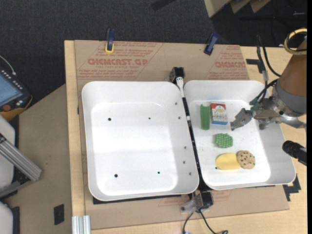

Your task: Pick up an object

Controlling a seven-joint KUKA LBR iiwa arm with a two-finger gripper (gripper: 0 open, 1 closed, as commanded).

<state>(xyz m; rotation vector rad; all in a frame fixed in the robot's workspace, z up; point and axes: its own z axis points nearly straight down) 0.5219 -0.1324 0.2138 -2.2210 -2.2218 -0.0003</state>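
— What do you read on the bench?

— "CHEMCAST GP" in red on the brown sheet (pixel 122 57), upper centre.

— And the gripper?

— I see my gripper (pixel 242 118) over the right bin (pixel 273 174), centre-right, just beside the small red-and-white box (pixel 219 113); fingers spread, gripping nothing.

robot lab: clamped cardboard (pixel 146 57) bench w/ two white bins (pixel 92 130), loose cables (pixel 204 223).

Both bins (pixel 92 130) look like smooth glossy white plastic, on a matt brown cardboard sheet (pixel 146 57).
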